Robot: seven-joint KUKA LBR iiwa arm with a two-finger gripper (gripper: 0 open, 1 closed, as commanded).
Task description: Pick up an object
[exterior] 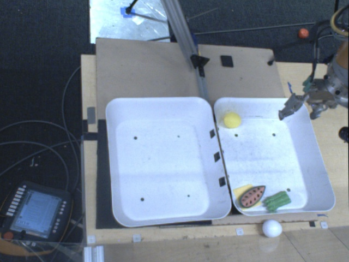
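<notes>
While the jaws [301,109] hang spread wide with nothing between them above the far right edge of the right bin [313,146], every object lies apart from them. A yellow ball [232,120] sits on the bin floor to the left of the jaws, near the bin's far left corner and clear of both fingers. Well toward the camera from the jaws, along the bin's near wall, a yellow piece [242,190] lies touching a brown oval object [253,196], and a green object [277,200] rests just beside that to its right. A white ball [271,228] lies outside the bin on the counter [283,242], nearer the camera again. The left bin [163,157] stands further left of the jaws, beyond the yellow ball, its rim meeting the right bin's.
</notes>
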